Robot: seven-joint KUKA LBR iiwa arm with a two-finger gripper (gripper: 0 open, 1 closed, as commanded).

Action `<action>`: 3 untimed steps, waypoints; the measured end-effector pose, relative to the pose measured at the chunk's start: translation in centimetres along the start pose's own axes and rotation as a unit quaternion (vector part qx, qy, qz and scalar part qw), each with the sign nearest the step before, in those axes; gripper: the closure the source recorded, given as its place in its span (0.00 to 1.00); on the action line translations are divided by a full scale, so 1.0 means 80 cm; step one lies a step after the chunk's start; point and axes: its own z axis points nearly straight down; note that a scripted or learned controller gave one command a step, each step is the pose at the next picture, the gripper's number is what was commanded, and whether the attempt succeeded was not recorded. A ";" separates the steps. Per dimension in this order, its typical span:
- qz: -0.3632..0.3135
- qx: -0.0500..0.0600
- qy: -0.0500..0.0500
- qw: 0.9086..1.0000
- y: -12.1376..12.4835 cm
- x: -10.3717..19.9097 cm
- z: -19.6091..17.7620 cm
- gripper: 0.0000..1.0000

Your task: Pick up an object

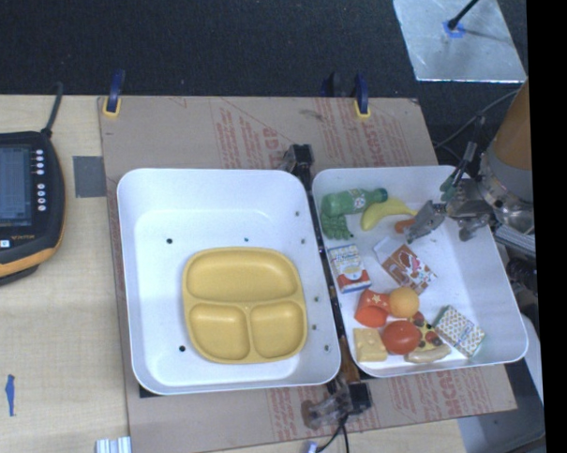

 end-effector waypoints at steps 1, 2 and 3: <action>0.000 0.000 -0.001 1.000 0.125 0.017 0.088 0.00; -0.001 0.000 0.000 1.000 0.126 0.016 0.074 1.00; 0.001 0.000 0.000 1.000 0.110 -0.012 0.097 1.00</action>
